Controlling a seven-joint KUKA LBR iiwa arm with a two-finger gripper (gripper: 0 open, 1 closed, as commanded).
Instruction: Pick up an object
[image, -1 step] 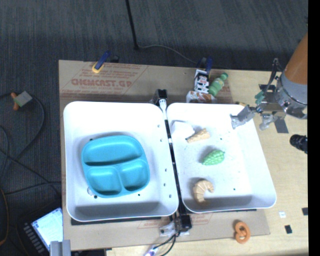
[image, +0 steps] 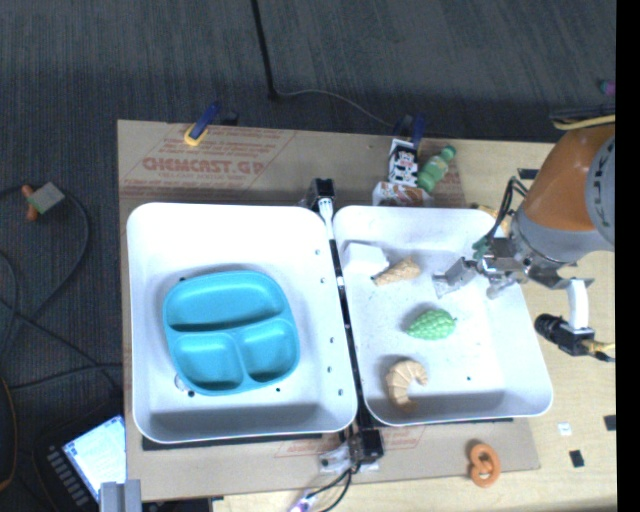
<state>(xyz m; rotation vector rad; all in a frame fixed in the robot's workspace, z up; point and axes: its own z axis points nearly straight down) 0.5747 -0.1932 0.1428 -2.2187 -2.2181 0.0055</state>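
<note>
Green grape bunch (image: 432, 324) lies mid right bin (image: 520, 385), just down-left of my gripper (image: 470, 279) — jaws spread, holding nothing — its long axis running roughly left-right, nearer me than croissant (image: 405, 378) or shell-shaped pastry (image: 399, 271).

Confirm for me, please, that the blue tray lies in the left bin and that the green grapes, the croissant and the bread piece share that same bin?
Not quite. The blue tray does lie in the left bin, but the camera view shows the green grapes, the croissant and the bread piece in the right bin, not with the tray.
</note>
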